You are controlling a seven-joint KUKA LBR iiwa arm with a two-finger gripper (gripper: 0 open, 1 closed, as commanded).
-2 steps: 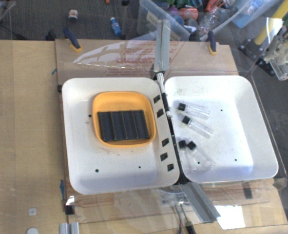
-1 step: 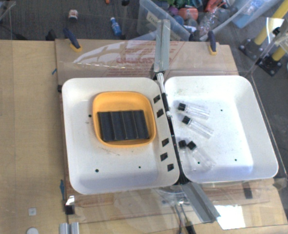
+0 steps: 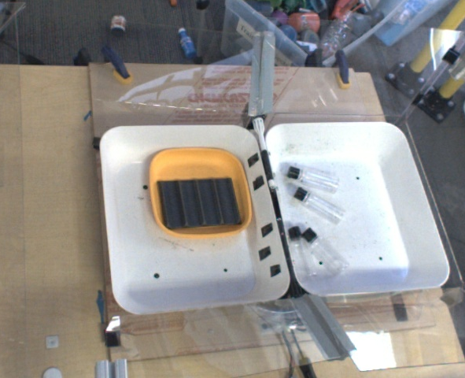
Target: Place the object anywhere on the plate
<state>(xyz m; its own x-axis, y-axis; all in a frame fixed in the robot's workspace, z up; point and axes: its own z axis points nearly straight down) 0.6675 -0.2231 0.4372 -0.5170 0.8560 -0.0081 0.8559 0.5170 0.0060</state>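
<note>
Waiting off-frame, my jaws' state I cannot tell; clear vials (image 3: 317,181) lie loose right of center, while the orange plate (image 3: 163,169) at center-left already carries a dark grooved block (image 3: 199,202).

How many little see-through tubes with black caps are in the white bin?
3, all in the right bin: one tube near the top, one tube just below it, and one tube lowest, hard to see against the white.
</note>
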